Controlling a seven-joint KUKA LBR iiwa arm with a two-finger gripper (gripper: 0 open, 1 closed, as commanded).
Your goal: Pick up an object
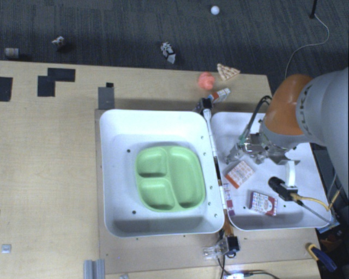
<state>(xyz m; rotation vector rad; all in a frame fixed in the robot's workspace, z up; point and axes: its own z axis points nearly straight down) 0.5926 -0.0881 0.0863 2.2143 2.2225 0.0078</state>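
Some clear clips and wires (223,248) crowd the near edge of the bench (49,190), at the gap between the bins; they are too small to make out. Just beyond, two shallow white bins of smooth plastic with rounded corners sit side by side.

The left bin (112,163) holds one thing: a pale green plate (169,177), glossy and round-cornered, moulded into three compartments and lying flat in the middle.

In the right bin (305,210) a flat red-and-white patterned box (263,202) lies nearest, its print too blurred to read. Further in, towards the wall shared with the left bin, is a small white packet with orange stripes (240,173), turned at a slant.

The gripper (246,150) hangs low over the packet's far edge. From above, its own metal body hides its tip, so I cannot tell how far open it is, nor whether it touches the packet or has hold of anything. The grey arm (324,106), with its orange band (286,106), covers the bin's far right corner.

Behind the bins, on the bench's far edge, lie a small tube (221,95), a pink ball (206,80) and a tan wedge (228,71). On the dark carpet (120,27) beyond are a small white ball (215,10) and a few indistinct scraps.
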